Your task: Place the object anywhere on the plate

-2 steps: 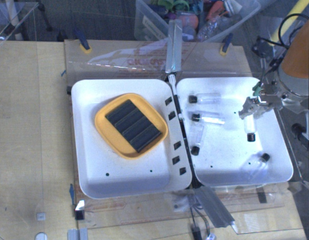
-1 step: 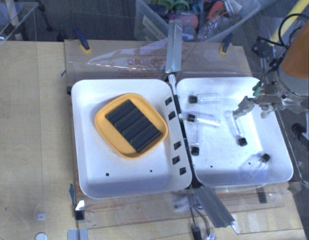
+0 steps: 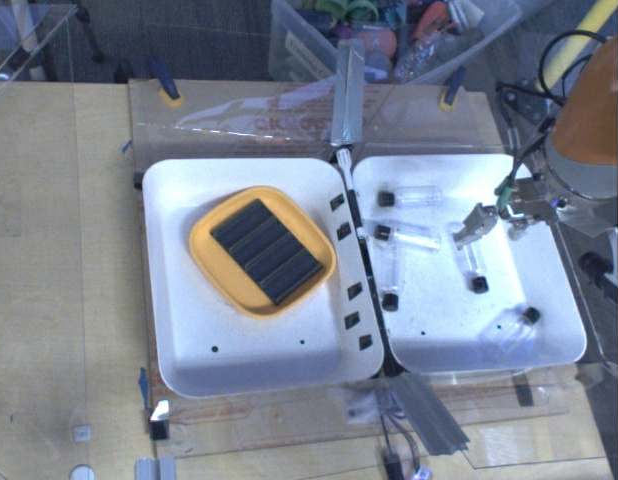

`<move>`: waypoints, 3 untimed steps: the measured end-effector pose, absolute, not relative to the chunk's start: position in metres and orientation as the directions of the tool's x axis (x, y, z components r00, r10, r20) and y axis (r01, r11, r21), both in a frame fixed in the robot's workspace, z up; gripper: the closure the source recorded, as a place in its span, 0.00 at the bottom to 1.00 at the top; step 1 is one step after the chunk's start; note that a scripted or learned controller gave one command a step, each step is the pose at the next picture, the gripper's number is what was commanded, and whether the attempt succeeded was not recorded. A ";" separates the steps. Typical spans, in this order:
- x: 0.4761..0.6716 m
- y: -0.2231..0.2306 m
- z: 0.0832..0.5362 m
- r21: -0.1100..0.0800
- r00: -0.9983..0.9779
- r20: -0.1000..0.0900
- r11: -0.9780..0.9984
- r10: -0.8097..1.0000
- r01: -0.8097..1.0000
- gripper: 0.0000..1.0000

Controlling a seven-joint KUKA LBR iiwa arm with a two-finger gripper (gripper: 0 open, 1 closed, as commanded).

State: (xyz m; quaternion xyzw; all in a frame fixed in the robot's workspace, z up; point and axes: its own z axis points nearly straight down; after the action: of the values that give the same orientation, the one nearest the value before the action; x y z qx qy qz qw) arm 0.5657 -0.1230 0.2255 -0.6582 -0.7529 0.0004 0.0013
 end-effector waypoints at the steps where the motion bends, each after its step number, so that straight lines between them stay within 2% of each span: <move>1: 0.555 -0.108 0.236 -0.002 -0.162 0.002 0.162 0.987 0.987 0.00; 3: 0.521 -0.068 0.251 -0.004 -0.106 0.002 0.106 0.994 0.994 0.00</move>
State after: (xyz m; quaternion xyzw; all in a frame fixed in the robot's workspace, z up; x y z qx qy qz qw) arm 0.5206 -0.0682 0.2507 -0.6687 -0.7435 0.0006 0.0020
